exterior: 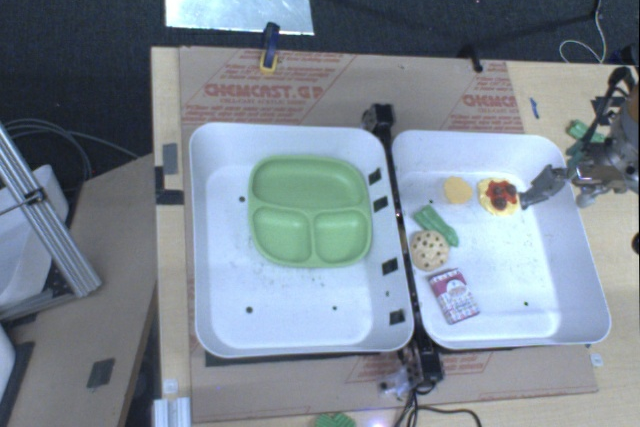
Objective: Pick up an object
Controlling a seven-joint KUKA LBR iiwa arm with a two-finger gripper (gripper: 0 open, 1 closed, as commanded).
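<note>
Grey metal gripper [532,191] hangs low over the right white bin [560,315], its tip just beside the small yellow-and-red toy pizza [497,196]; whether it is open or closed, I cannot tell. Nothing looks lifted, so the pick seems undone. Nearby lie a yellow disc [457,190], green pod [437,224], speckled cookie [429,249] and maroon carton [453,296].

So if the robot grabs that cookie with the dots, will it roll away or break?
The cookie lies flat like a disc, so it probably won't roll. It looks like a small toy, likely light and stiff, so breaking seems unlikely. A push might slide it into the green piece beside it.
</note>
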